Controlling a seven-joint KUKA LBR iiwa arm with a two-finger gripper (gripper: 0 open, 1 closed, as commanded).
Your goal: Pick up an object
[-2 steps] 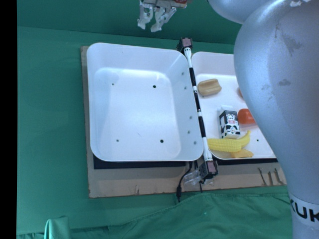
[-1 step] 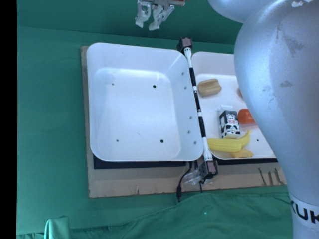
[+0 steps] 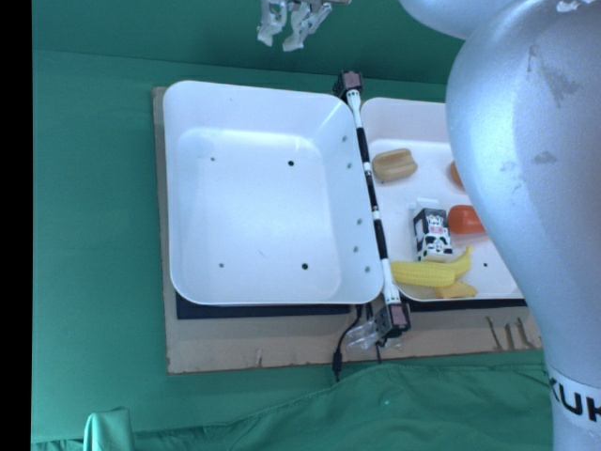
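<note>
Green cloth lay beneath both bins. At the frame's top, the white two-finger gripper (image 3: 293,26) hung spread and empty; a tan bun-shaped toy (image 3: 394,164) sat centre-right, best approached from straight above, clear of neighbours.

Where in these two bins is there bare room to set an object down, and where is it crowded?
The shallow white left bin offers bare floor from wall to wall. In the white right bin, a smaller patch lies between the brown bun-shaped toy and the black-and-white cow-print carton. Its near end is crowded: carton, orange block and yellow banana cluster there.
</note>
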